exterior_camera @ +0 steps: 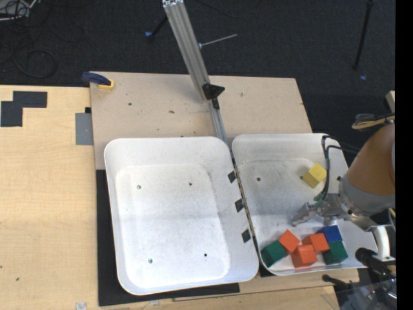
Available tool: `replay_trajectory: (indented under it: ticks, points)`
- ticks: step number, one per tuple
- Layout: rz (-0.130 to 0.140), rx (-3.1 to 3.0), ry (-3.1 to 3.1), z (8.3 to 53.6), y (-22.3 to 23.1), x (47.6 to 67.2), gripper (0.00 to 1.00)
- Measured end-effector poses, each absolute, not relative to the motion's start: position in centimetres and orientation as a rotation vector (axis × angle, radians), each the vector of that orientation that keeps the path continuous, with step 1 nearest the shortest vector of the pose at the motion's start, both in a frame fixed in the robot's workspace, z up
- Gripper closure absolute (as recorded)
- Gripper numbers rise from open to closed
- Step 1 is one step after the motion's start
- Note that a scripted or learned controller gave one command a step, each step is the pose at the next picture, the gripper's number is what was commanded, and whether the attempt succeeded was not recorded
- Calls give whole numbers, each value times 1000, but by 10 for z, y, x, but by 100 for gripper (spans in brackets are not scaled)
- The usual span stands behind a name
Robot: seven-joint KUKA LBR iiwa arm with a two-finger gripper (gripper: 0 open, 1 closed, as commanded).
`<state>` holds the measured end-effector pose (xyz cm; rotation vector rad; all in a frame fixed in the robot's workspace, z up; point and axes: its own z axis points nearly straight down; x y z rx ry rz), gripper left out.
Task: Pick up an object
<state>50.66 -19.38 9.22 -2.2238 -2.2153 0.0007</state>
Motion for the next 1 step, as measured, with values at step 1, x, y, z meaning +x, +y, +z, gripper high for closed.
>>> replay_trajectory:
  ticks: [1]
  points:
    - [0, -2229, -2207, 102, -195, 506, 100]
